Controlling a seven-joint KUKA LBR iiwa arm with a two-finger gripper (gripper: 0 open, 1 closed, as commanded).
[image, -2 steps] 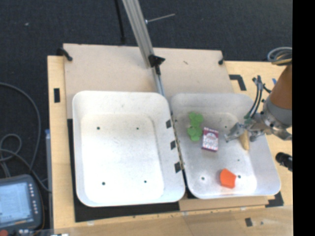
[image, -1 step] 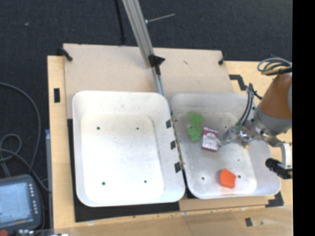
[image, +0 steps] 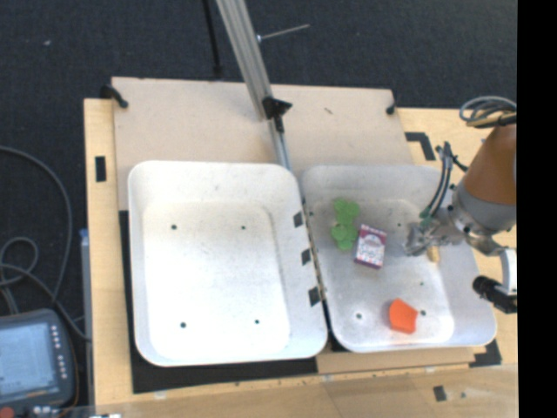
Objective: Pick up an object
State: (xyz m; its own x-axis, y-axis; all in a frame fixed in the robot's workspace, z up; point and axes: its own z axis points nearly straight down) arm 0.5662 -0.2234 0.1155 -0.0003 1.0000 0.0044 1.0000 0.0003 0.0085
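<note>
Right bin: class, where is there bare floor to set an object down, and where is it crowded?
In the right bin, bare patches lie between the purple box and the orange block, and along the far wall. Crowded: the green object beside the box, and the gripper near the right wall.

Even overhead light, soft shadows, white bins [image: 218,181] slightly overexposed, overall soft focus.

arm [image: 489,181]: orange band over grey wrist | dark cables looped alongside | end effector [image: 421,238]: dark metal
</note>
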